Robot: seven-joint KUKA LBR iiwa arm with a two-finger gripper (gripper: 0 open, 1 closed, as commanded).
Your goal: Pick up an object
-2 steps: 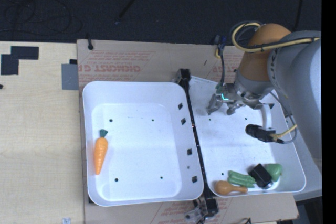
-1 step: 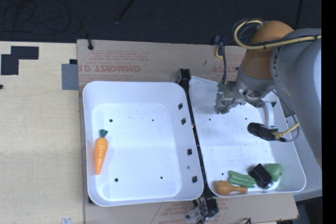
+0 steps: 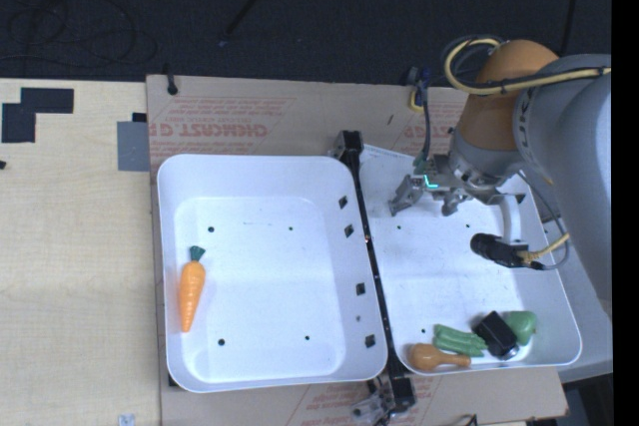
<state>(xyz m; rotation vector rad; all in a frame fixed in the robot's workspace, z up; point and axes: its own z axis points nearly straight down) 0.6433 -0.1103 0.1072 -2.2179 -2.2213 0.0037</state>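
Jaws: the jaws (image 3: 429, 196) hang over the far part of the right bin (image 3: 559, 354); two grey fingers are splayed wide to either side of a small green light, with nothing between them.
Below the jaws: bare white bin floor, so no object sits in reach of a straight descent.
Nearest candidates: a cluster in the near right corner of the right bin, consisting of a green bean pod (image 3: 459, 340), a black block (image 3: 496, 334) lying partly over a green leafy toy (image 3: 522, 323), and a tan pear-shaped toy (image 3: 436, 357) against the near wall.
Direction: the cluster lies toward the camera and slightly rightward of the jaws, well apart from them.
Long axis: the bean pod runs roughly along the near wall.
Arm: the grey arm (image 3: 569, 135) with its orange band enters from the right; a black cable fitting hangs beside the wrist.
Other object: a toy carrot (image 3: 191, 287) lies in the left bin (image 3: 165, 214), beyond the central divider, long axis running near to far, leaf end away.
Judgement: the corner cluster is the closer target; crowding there may hinder a clean grip.
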